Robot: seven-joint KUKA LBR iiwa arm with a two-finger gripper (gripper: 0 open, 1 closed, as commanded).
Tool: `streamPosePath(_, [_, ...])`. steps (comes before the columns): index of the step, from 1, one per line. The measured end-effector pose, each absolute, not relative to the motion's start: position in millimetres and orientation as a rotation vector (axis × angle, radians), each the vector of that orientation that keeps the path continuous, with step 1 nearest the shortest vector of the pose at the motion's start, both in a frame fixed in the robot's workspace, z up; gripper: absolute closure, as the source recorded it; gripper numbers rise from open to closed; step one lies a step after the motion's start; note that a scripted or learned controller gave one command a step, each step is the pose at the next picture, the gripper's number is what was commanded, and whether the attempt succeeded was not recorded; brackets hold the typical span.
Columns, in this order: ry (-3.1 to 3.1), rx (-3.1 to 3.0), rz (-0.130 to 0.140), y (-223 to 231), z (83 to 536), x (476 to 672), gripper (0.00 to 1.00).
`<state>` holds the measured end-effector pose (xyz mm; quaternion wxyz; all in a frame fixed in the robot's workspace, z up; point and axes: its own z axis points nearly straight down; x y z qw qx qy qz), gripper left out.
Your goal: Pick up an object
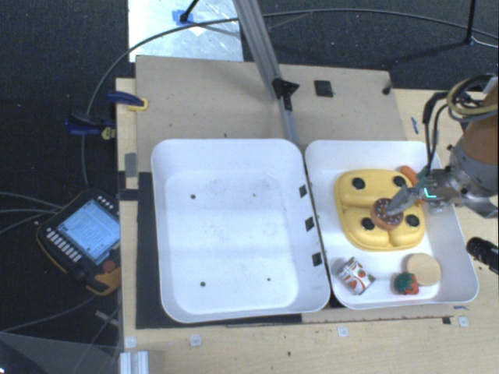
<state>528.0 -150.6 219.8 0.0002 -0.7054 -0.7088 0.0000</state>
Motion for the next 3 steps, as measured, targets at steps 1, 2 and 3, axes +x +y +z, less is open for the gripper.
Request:
streamPosePath(1, [-2.228, -2.217, -0.002, -151, 221, 528.6, 0.0])
streamPosePath(2, [-2.222, -2.218, 0.002, -153, 170, 538.3, 0.0])
streamPosePath(3, [-2.221, -2.221, -0.001, -152, 128, 535.5, 0.0])
